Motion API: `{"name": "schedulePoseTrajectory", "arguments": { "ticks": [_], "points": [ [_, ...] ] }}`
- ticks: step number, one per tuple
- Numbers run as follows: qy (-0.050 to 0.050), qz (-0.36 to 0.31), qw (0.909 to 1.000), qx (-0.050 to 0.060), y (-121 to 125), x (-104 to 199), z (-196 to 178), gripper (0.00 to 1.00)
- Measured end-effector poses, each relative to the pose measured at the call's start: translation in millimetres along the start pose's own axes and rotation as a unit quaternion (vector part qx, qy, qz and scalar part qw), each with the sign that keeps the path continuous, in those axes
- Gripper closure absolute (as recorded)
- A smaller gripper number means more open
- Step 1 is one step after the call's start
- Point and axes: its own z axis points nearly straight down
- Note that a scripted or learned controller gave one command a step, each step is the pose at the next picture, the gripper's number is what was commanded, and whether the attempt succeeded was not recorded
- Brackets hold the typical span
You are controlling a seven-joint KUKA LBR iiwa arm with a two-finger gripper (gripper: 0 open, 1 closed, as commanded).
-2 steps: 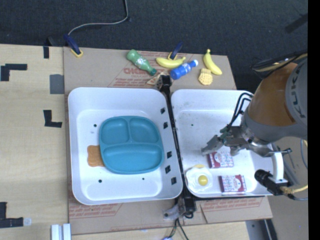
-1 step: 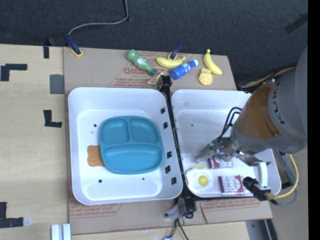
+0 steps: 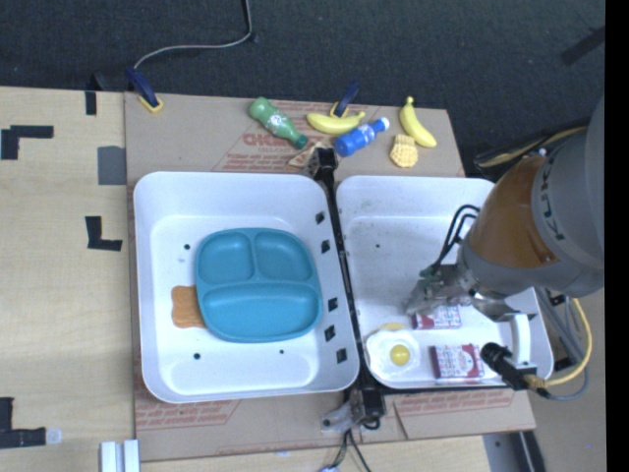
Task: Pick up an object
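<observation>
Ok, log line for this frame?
arm: over right bin | gripper: above red packet | fried egg: untouched | blue plate: left bin

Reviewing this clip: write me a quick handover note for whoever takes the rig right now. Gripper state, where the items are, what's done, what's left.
Gripper: low in the right bin, over the upper red-and-white packet. Whether the jaws are open or shut cannot be told from here.
Right bin, near edge: fried egg toy, lower red-and-white packet.
Left bin: blue divided plate, with an orange piece at its left edge.
On the cardboard behind the bins: green bottle, two bananas, blue bottle, corn piece.
Done: arm is down at a packet.
Left: no lifted object seen; a grasp and lift remain to be confirmed.
</observation>
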Motion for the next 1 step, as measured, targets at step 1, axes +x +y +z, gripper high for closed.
{"name": "schedulePoseTrajectory", "arguments": {
  "ticks": [1],
  "points": [
    [0.000,0.000,1.0000,0.001,0.0,0.5,-9.2,1.00]
  ]
}}
